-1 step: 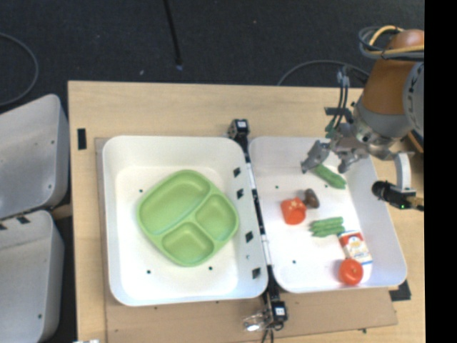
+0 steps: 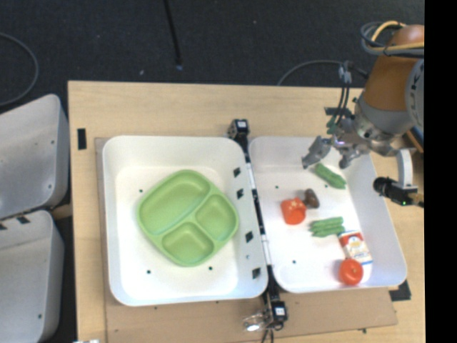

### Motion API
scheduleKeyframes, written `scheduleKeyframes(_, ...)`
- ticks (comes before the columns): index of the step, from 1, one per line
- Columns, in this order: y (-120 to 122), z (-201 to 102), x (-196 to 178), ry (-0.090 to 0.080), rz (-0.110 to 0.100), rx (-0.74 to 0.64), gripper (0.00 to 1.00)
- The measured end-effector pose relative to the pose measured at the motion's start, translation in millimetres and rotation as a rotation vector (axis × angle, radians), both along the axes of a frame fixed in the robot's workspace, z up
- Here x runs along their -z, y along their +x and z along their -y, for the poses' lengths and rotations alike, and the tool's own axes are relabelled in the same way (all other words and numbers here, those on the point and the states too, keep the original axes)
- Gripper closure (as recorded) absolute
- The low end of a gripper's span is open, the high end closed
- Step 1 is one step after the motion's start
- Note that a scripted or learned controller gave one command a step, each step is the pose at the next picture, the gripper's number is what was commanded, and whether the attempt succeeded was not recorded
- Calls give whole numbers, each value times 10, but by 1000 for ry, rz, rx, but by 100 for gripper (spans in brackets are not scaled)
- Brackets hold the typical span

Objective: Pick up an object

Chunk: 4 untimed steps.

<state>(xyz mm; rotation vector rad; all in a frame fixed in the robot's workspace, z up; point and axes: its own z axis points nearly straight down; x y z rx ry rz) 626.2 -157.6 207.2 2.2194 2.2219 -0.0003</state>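
My gripper (image 2: 330,154) hangs over the far part of the right bin (image 2: 285,263), its two fingers spread open with nothing between them. Just below and to the right of it lies a green pod (image 2: 330,176). Further forward in the same bin sit a red pepper-like piece (image 2: 293,211), a small brown object (image 2: 311,198) touching it, a green bean bundle (image 2: 327,226), a small carton (image 2: 354,246) and a red tomato (image 2: 350,271).
The left bin (image 2: 121,277) holds a green divided plate (image 2: 188,216). A black clamp (image 2: 238,128) sits at the far end of the ridge between the bins. White chairs (image 2: 28,163) stand left of the bench.
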Motion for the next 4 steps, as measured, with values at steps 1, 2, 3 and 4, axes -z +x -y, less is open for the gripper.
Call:
scheduleKeyframes(1, -16, -87, 533, 0, -3, -2, 0)
scheduleKeyframes(2, -19, -76, 1055, -1, -2, 1, 0)
scheduleKeyframes(3, -5, -64, 913, -1, 3, 2, 100)
scheduleKeyframes(4, 53, -130, 318, -1, 6, -2, 100)
